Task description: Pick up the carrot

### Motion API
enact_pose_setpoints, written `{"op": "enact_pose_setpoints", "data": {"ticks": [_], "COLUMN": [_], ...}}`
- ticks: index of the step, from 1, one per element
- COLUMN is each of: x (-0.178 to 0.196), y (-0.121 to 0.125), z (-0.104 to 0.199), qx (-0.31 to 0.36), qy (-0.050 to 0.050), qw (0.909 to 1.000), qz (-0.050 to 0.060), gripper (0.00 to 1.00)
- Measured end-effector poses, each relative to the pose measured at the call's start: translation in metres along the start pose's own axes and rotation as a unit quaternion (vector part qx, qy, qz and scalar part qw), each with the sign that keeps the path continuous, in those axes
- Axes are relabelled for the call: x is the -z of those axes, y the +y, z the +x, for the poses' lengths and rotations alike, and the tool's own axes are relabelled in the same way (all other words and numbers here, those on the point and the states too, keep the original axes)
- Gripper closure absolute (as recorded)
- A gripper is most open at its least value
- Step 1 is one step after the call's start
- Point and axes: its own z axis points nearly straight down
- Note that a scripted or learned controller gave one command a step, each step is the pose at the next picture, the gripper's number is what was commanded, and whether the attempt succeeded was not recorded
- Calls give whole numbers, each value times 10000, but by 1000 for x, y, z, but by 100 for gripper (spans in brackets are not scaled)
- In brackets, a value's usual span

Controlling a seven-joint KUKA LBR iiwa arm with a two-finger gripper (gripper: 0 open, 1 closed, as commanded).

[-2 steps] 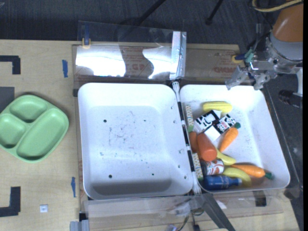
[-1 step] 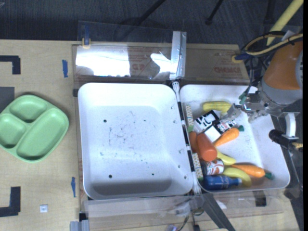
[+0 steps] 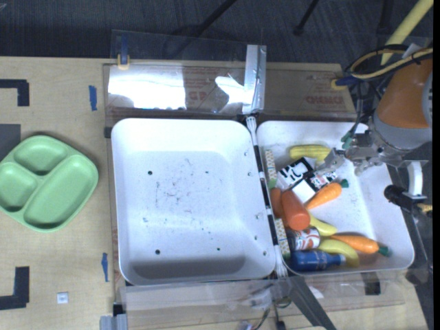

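Bench carries two white bins; right bin (image 3: 385, 215) holds two carrots: one (image 3: 324, 194) at centre beside a black-and-white box (image 3: 300, 173), another (image 3: 357, 242) near the front wall. One corn cob (image 3: 309, 152), one orange bottle (image 3: 295, 212) alongside. Gripper (image 3: 347, 150) hovers above the upper carrot; finger state cannot be told.
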Motion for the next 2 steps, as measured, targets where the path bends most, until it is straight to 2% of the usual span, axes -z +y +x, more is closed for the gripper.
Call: {"op": "enact_pose_setpoints", "data": {"ticks": [1,2], "x": [-21,-24], "y": [-3,-40], "z": [-2,11], "qx": [375,1620], "qy": [4,-111], "qw": [9992,9863], "qz": [-160,-292], "gripper": [0,0]}}
